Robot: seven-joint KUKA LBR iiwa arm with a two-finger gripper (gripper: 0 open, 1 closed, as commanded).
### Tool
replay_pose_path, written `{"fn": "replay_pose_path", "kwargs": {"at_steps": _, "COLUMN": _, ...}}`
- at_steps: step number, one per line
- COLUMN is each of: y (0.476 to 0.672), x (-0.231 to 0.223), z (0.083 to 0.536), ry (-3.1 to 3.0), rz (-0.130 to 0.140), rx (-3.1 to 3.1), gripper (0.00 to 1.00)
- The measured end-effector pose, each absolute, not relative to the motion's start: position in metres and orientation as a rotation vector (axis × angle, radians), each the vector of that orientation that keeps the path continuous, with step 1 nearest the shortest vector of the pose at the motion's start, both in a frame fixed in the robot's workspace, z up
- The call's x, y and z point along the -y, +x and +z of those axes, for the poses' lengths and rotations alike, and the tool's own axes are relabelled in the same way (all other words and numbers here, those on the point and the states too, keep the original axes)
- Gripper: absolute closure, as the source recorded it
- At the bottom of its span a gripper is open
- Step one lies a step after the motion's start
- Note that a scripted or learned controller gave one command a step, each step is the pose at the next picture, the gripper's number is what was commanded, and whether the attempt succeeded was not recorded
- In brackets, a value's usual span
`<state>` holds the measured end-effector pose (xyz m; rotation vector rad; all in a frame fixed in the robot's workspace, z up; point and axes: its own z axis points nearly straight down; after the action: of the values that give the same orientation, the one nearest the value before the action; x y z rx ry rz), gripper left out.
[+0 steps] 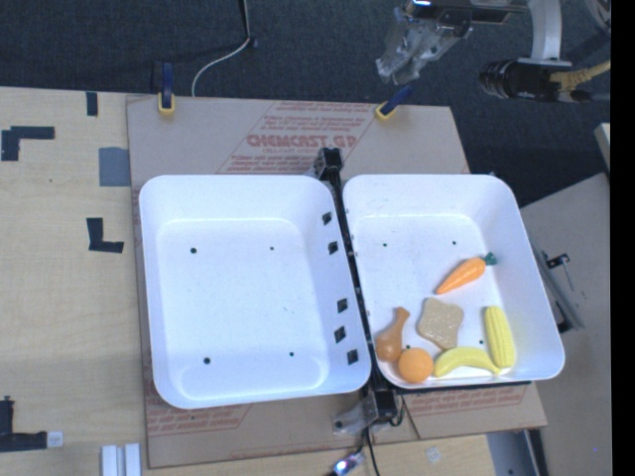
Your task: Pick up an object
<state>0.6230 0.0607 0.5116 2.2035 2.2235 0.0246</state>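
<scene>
Several toy foods lie in the near right part of the right bin (417, 201): a carrot (461, 275), a slice of bread (440, 322), a corn cob (499, 336), a banana (464, 362), an orange ball (415, 366) and a brown drumstick (393, 337). My gripper (400, 62) hangs high at the top of the view, beyond the far edge of the right bin and well away from all the objects. Nothing is seen in it.
The left bin (238, 286) adjoins the right one along a black hinge strip (340, 296). Both rest on a cardboard sheet (288, 137) held by two clamps (165, 98). A white cable (223, 58) runs across the dark floor at the back.
</scene>
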Motion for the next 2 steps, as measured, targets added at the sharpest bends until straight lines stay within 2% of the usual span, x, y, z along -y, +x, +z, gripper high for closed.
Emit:
{"fn": "replay_pose_path", "kwargs": {"at_steps": 1, "y": 0.623, "x": -0.057, "z": 0.5, "ry": 2.22, "rz": -0.002, "rx": -2.223, "gripper": 0.0}}
{"fn": "replay_pose_path", "kwargs": {"at_steps": 2, "y": 0.624, "x": -0.058, "z": 0.51, "ry": 2.217, "rz": -0.002, "rx": -2.224, "gripper": 1.0}}
